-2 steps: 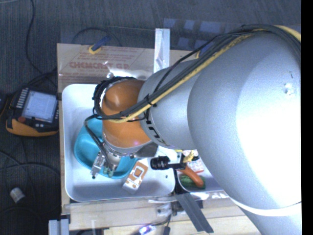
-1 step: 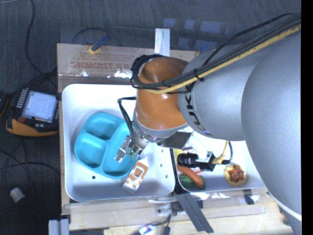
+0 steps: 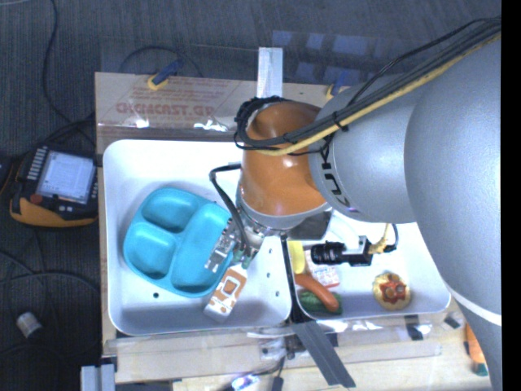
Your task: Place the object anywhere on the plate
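Note:
A blue plate (image 3: 167,239) with three compartments lies in the left bin (image 3: 130,157). A small orange and white box (image 3: 226,292) lies just off the plate's lower right corner, touching or slightly overlapping its rim. My gripper (image 3: 230,252) hangs over the plate's right edge, just above the box. Nothing I can see sits between it and the box, and the grey arm with its orange band (image 3: 277,165) hides the bin's far right side.
The right bin (image 3: 423,300) holds an orange carrot-like toy with a green end (image 3: 316,298), a yellow piece (image 3: 296,258), a white and red packet (image 3: 327,276) and a round red and yellow toy (image 3: 391,290). A handheld pendant (image 3: 57,186) lies left of the bench.

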`<move>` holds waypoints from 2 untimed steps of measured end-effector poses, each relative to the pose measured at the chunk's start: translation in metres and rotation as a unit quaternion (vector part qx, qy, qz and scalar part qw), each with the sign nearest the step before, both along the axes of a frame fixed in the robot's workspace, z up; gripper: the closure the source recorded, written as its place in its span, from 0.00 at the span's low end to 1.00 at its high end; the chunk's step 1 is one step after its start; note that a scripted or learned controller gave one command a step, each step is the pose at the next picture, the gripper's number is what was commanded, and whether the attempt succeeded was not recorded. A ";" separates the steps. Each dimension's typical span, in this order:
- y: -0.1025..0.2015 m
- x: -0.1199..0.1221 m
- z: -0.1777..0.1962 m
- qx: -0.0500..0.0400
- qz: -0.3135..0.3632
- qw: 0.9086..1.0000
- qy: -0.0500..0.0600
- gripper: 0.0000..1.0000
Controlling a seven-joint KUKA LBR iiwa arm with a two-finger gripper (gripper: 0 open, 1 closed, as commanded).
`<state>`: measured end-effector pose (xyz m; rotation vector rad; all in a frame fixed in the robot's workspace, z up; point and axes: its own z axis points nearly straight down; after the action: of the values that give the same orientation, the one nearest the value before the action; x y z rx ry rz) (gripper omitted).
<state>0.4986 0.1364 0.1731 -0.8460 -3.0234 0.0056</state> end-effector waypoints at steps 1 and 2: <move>-0.015 -0.015 -0.042 0.002 0.087 0.996 -0.002 1.00; -0.054 0.023 0.095 0.000 0.008 1.000 -0.002 1.00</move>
<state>0.5215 0.0826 0.2683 -0.8240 -3.0329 0.0038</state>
